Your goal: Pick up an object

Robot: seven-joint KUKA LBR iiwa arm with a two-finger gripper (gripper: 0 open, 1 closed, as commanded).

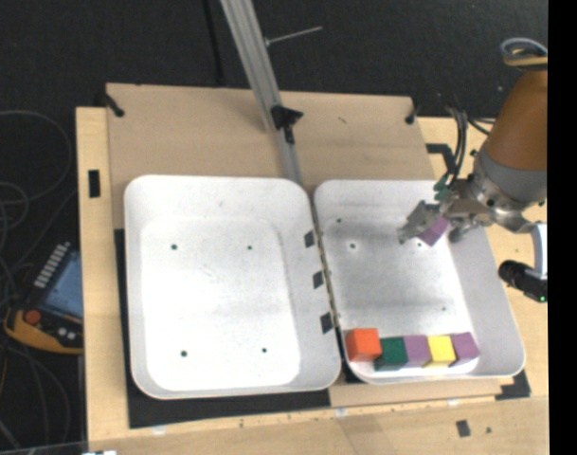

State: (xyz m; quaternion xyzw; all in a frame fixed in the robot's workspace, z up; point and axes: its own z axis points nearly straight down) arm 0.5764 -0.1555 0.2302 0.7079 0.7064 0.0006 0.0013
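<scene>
My gripper (434, 226) hangs over the upper right part of the right bin (383, 207), raised off its floor. A small purple block (437, 230) sits between the fingers, and the gripper is shut on it. Along the right bin's front wall lies a row of blocks: orange (365, 342), green (393, 353), purple (418, 350), yellow (442, 349) and another purple (464, 345).
The left bin (222, 282) lies beside the right one, with a row of small clips (320, 278) along the seam between them. A slanted metal pole (260, 64) rises behind the bins. Cables and a handheld pendant (51, 297) lie off the bench at the left.
</scene>
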